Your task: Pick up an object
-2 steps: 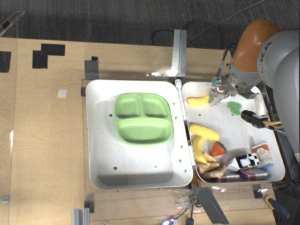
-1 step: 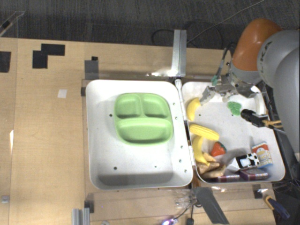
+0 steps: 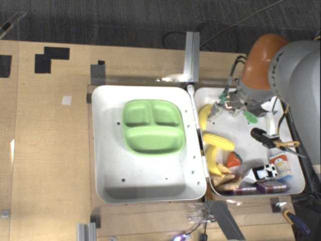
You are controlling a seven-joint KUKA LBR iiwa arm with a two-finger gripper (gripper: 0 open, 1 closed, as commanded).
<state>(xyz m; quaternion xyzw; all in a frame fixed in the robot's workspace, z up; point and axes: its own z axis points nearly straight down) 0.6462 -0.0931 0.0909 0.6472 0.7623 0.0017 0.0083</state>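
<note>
My gripper (image 3: pixel 224 106) hangs low over the far part of the right bin (image 3: pixel 297 185), below the arm's orange band. Just left of it lies a yellow banana (image 3: pixel 204 115), close to the bin's left wall. A small green piece (image 3: pixel 250 117) shows just right of the gripper; I cannot tell if it touches it. Nearer the front lie a second yellow banana (image 3: pixel 218 141), a red fruit (image 3: pixel 233 159), a small white and orange can (image 3: pixel 281 165) and a purple tube (image 3: pixel 267 187). Nothing is visibly held.
The left bin (image 3: pixel 108 185) holds a green divided plate (image 3: pixel 152 126) in its far half. A metal post (image 3: pixel 192 59) stands behind the wall between the bins. Several small items crowd the right bin's front edge.
</note>
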